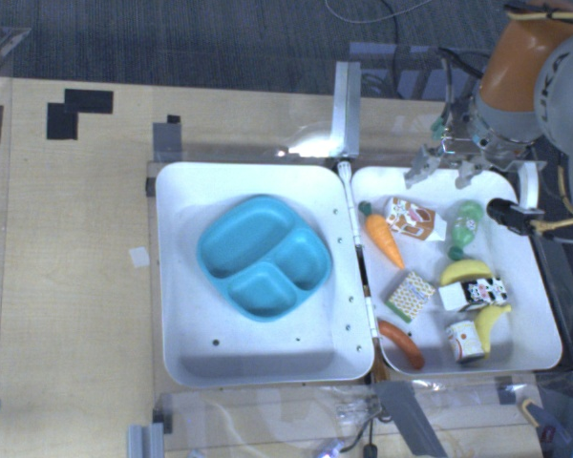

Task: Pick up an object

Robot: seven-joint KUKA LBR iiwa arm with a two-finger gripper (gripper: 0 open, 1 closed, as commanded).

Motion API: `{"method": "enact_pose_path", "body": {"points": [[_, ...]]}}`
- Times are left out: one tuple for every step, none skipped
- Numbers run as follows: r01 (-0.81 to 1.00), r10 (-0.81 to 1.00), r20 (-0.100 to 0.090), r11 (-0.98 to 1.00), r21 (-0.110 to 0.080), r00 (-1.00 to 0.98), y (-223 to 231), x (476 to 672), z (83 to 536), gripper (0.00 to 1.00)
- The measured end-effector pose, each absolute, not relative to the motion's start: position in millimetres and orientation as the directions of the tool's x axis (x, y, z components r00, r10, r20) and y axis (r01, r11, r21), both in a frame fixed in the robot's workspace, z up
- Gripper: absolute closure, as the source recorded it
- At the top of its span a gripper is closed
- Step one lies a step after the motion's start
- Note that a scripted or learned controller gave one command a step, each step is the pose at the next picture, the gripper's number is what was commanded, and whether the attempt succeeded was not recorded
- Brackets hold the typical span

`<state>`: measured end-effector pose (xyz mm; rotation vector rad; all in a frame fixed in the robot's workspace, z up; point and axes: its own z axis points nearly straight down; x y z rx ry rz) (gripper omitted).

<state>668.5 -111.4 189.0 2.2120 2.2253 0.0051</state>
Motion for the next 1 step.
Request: {"method": "enact_pose_path", "body": {"points": [[0.996, 0.997, -0.011, 0.08, 0.036, -0.079, -179.8, 647.8, 119.8, 0.0]]}}
